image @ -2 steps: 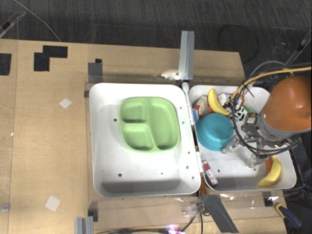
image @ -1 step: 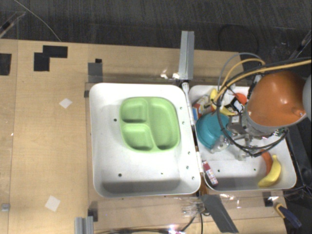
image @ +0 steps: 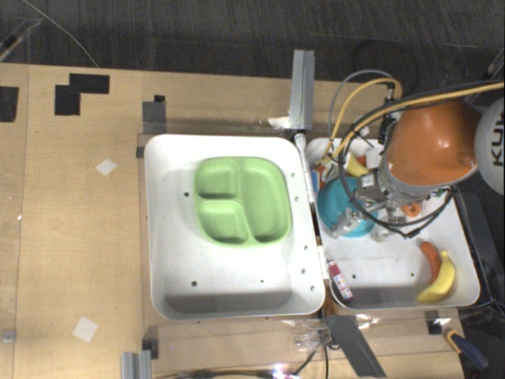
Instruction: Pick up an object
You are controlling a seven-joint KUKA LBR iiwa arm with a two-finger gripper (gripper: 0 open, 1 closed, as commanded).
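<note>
The arm's orange band [image: 432, 142] and grey wrist hang over the right bin [image: 394, 279], reaching in from the right. My gripper [image: 364, 218] is low in that bin, right over a teal bowl-like object [image: 338, 202] at the bin's left side. A yellow banana [image: 440, 279] lies near the bin's front right corner, with an orange-red piece [image: 429, 256] just behind it. Yellow and white items [image: 353, 163] sit at the bin's back left, partly hidden by cables. A small dark red object [image: 338, 281] lies at the front left.
The left bin [image: 170, 212] holds a green three-compartment tray [image: 241, 200]. A grey post [image: 302, 93] stands behind the wall between the bins. Yellow and black cables [image: 371, 113] loop above the right bin's back. Wooden bench surface [image: 71, 212] spreads to the left.
</note>
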